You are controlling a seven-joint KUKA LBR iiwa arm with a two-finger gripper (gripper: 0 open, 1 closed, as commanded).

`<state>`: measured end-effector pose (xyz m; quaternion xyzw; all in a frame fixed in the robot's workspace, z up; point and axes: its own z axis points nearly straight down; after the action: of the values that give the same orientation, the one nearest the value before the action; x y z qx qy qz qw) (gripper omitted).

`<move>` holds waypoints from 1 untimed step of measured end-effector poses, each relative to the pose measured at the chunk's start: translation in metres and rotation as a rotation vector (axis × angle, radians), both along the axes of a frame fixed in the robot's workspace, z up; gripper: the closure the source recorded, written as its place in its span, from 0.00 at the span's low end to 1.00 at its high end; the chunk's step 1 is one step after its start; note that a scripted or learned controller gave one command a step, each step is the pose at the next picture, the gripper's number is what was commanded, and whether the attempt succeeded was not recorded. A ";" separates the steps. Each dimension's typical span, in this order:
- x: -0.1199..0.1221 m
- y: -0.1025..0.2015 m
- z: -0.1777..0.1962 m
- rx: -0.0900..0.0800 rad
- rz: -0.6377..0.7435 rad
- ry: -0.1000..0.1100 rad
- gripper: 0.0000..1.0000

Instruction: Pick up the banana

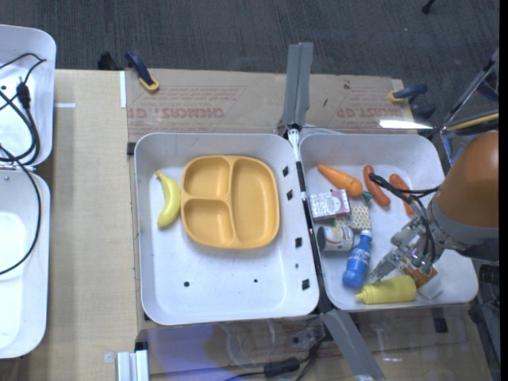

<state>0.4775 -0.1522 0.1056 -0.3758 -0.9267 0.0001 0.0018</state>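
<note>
My target, the banana (167,199), lies in the left bin (151,292), tucked just beside the left edge of the yellow divided plate (231,201), its curve following the plate's rim. Taking that plate as my landmark, everything else I am near sits well off to its right, across the ridge where the two bins meet.

My gripper (394,262) hangs low in the right bin (432,151), far to the right of the plate and below its level in the view. My fingers (386,267) look to be parted a little and pointing down-left toward the yellow squeeze bottle (386,291), with nothing that I can see between them; the view there is cluttered and small, so I would not swear to how wide they stand. The blue bottle (357,262) stands just left of my fingertips, with a small can (337,237) and a carton (329,205) closer to the plate, and carrots (340,178) further up.

So I judge I am in the wrong bin for this job. The banana lies flat and free on its outer side, which leaves room for one finger there, but the plate crowds its inner side, so I would come across its middle from above, fingers spread wide first.
</note>
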 end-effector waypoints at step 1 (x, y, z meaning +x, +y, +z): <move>0.001 -0.027 0.065 0.000 0.157 -0.003 0.00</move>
<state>0.4788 -0.1792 0.1702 -0.3018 -0.9534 -0.0001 0.0006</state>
